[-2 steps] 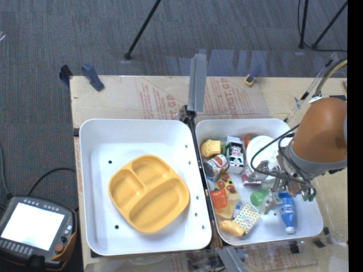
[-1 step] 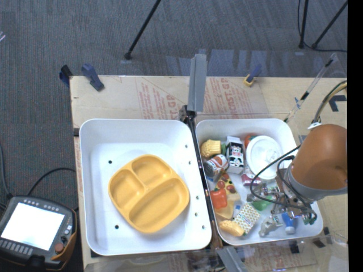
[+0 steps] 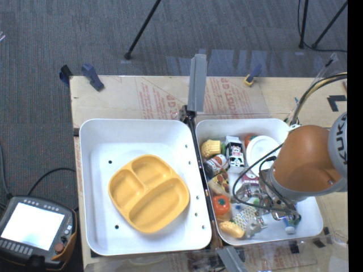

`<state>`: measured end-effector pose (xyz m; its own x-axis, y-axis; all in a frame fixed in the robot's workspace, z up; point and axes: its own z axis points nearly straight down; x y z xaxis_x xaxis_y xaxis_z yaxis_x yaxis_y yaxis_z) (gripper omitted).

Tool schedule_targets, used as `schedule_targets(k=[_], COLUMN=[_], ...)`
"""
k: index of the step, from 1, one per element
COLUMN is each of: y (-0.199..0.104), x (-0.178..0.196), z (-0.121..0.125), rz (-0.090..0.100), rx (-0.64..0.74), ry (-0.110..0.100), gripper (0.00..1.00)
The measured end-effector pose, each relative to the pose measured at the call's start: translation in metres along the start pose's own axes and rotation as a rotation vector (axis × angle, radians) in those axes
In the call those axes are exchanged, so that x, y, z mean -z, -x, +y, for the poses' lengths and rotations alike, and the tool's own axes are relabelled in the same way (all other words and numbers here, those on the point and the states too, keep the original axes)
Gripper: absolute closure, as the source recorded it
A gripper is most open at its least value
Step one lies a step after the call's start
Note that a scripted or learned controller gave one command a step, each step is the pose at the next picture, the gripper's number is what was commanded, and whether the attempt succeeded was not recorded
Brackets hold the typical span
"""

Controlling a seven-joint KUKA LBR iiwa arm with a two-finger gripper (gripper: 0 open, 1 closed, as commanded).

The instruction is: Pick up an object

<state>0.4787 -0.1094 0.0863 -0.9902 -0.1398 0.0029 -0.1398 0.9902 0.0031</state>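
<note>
The arm hangs low over the right bin (image 3: 309, 222), its end effector (image 3: 266, 200) among the toys (image 3: 224, 169) heaped there; I can't tell its state. Next, close and lift.

cardboard-topped bench (image 3: 142, 95), two white bins (image 3: 93, 152)

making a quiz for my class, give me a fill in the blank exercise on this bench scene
1. The yellow divided plate lies in the ____ bin.
2. The plate has ____ compartments.
3. The arm's orange band hangs over the ____ bin.
4. The toy corn cob is ____ in colour.

Missing words: left; three; right; yellow
</note>
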Motion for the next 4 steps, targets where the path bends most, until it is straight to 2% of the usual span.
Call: schedule_targets(k=[1,2,3,4], y=[0.013,0.015,0.013,0.003], x=[0.0,0.001,0.001,0.001], z=[0.016,-0.026,0.014,-0.027], rz=[-0.002,-0.002,-0.003,-0.003], rx=[0.143,0.14,0.252,0.169], ry=[-0.003,-0.002,-0.006,-0.002], gripper=[0.0,0.0,0.0,0.0])
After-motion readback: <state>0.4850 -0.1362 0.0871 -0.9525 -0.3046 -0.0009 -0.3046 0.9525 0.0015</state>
